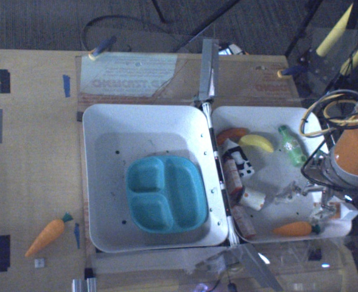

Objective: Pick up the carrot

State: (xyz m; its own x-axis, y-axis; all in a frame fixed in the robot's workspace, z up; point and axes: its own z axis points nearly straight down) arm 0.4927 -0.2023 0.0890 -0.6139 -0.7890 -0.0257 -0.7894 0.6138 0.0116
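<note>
- We see the arm (352, 154) reaching in from the right, its orange band over the right bin (270, 117).
- The claw (325, 208) hangs low at the right bin's near right corner, just above and beside the leafy end of a carrot (293, 229).
- We cannot tell how far the claw is parted; its metal parts are small and blurred, and nothing shows plainly between them.
- That carrot lies flat along the near wall of the right bin, green end pointing right, and we cannot tell whether the claw touches it.
- A second carrot (45, 236) lies on the tabletop (33, 163), well left of the left bin (106, 117), tilted with its green top up and to the right.
- In the right bin we also see a banana (257, 143), a green bottle (292, 145), a reddish item (231, 134) near the far left corner, and a dark-and-white pack (237, 166) by the dividing wall.
- The left bin holds a blue divided tray (165, 193), lying flat near its middle.
</note>
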